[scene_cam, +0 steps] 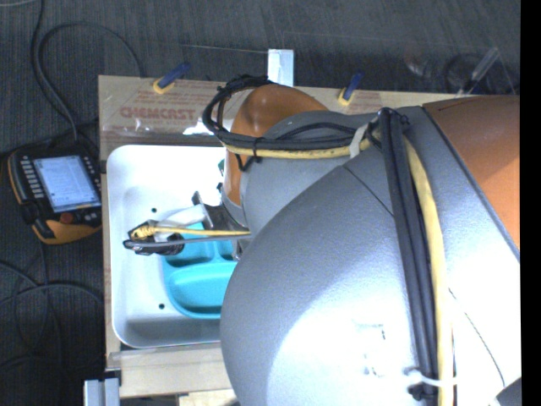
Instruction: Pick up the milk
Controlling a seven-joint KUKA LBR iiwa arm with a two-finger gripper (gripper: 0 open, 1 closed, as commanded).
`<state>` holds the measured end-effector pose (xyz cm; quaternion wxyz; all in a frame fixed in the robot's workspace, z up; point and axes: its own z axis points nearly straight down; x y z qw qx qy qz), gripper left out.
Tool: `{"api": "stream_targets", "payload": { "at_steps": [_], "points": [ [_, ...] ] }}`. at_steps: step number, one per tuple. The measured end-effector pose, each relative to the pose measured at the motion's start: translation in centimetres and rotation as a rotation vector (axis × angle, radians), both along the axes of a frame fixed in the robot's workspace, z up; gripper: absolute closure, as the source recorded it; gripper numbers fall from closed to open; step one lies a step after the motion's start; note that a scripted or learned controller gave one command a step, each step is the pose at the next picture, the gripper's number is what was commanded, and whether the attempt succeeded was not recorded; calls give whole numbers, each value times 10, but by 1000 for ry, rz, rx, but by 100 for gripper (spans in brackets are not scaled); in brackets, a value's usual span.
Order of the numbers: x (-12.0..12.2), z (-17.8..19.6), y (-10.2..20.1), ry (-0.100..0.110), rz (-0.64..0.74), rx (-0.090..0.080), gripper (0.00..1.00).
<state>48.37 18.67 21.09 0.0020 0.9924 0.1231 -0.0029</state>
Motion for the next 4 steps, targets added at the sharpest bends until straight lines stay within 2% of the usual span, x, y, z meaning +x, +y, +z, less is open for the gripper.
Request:
{"api": "stream_targets", "payload": {
  "at_steps": [1,2,3,4],
  "points": [
    [81,-31,-60,1,35,-3,0],
    [51,-30,-143,3,-36,-2,0],
    [19,-30,-116,2,-47,-2,0],
    [1,91,-137,-1,62,-1,0]
  ]
}}
